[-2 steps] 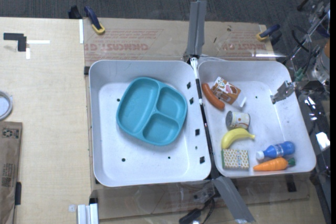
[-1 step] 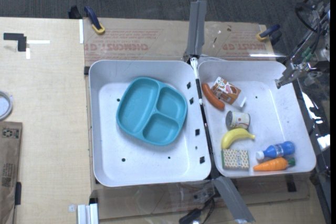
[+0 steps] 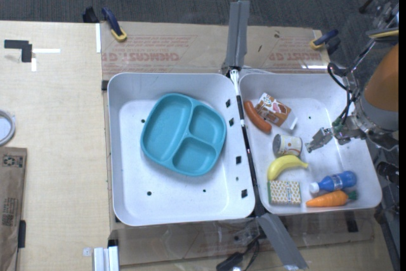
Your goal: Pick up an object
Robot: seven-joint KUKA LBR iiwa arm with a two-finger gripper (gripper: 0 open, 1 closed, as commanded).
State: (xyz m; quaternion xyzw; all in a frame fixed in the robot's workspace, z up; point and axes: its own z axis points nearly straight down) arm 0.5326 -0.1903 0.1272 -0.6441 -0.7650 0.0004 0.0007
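Lying crosswise, banana [image 3: 287,166] stem toward end effector [image 3: 319,139].

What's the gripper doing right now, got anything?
Gripper: over the right bin, open, holding nothing.

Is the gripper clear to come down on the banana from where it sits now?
Probably yes. The gripper hangs just right of the can, and the banana lies uncovered below it, though the can crowds its upper side.
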